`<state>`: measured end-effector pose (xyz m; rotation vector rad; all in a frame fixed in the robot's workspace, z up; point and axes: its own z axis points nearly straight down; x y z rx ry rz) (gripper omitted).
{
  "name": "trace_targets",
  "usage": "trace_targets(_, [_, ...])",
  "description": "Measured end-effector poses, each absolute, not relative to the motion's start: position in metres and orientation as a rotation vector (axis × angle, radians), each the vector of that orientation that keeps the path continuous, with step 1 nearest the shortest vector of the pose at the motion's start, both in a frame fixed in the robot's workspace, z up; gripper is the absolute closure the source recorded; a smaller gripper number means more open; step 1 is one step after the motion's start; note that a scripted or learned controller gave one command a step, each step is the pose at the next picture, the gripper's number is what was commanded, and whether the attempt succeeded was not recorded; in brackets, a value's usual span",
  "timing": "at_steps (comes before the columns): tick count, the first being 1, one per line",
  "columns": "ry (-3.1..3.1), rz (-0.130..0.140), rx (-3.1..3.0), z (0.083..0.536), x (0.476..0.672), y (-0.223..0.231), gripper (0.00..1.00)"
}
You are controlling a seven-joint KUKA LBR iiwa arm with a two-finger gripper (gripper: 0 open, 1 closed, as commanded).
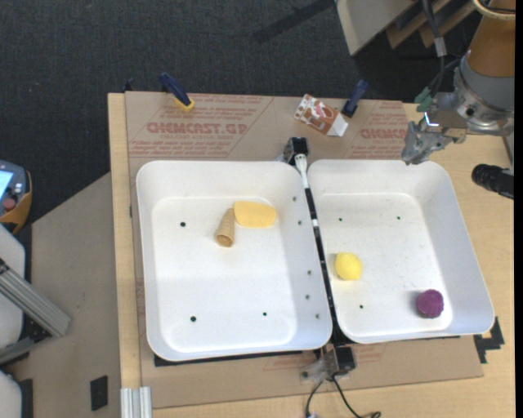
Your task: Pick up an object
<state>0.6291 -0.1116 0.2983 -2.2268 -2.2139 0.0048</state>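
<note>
A dark grey carpeted floor (73, 57) surrounds the bench on the far and left sides. The bench top is a brown cardboard sheet (245, 122) printed with red lettering, held at its far edge by two blue clamps (176, 91), one left of centre and one further right (355, 97). A pale wooden surface (502, 212) extends to the right of the cardboard. At the upper right, a beige box-like furnishing (384, 20) stands on the floor. At the lower left edge, a grey metal rail (29, 298) runs diagonally. Lighting is even and diffuse, casting soft shadows.
</note>
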Motion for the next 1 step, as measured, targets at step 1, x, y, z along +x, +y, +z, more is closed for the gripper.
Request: trace_targets(1, [-2.237,-0.01,-2.203,0.3461,0.579,0.0248,1.0])
